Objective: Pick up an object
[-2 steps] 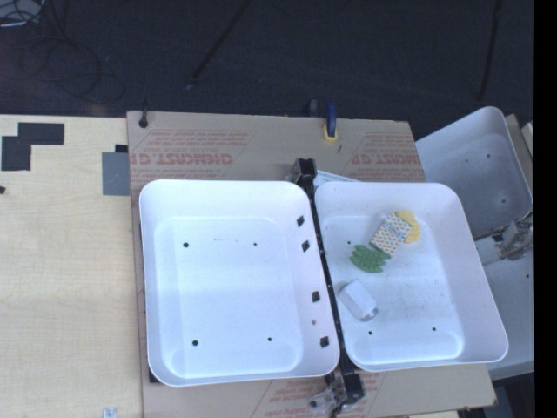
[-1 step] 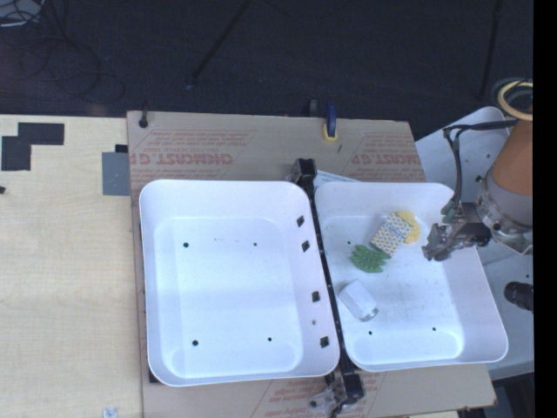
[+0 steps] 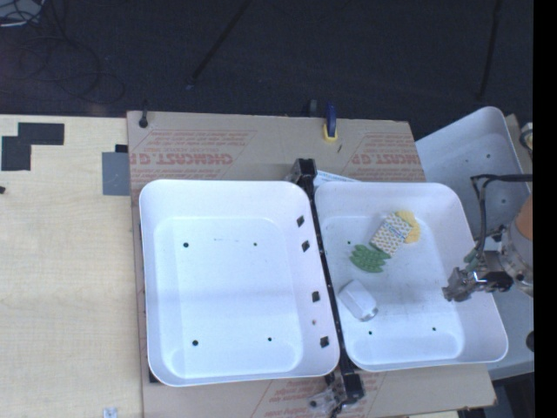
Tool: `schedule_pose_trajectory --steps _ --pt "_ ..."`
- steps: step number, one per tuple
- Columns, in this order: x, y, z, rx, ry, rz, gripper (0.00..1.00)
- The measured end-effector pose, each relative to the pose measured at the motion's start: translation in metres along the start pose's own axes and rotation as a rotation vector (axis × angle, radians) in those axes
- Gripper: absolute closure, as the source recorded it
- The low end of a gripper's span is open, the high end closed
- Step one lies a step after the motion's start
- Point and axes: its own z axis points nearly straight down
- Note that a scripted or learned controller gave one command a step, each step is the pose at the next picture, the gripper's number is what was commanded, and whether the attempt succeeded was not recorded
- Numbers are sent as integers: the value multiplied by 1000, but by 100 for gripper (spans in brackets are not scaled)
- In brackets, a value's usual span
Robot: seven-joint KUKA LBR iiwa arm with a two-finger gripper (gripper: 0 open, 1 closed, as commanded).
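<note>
Three small objects lie in the right bin (image 3: 452,200): a patterned yellow and white packet (image 3: 394,231) near the back, a green leaf-shaped piece (image 3: 368,258) just in front of it, and a pale grey rounded object (image 3: 357,300) near the bin's left wall. My gripper (image 3: 461,286) hangs over the right edge of this bin, well to the right of all three objects. Nothing shows between its fingertips.
The left bin (image 3: 161,200) sits beside the right one, joined by a black clip strip (image 3: 315,259). Both rest on a cardboard sheet (image 3: 218,146) on the wooden bench (image 3: 61,259). A grey plate (image 3: 470,146) lies at the back right.
</note>
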Motion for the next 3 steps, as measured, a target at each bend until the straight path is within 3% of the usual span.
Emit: schedule_pose_trajectory --steps 1,2,3 --pt "-12 1 -181 -25 -9 -5 100" --pt "44 38 -81 0 3 -11 100" --pt "-14 -1 -19 0 0 1 100"
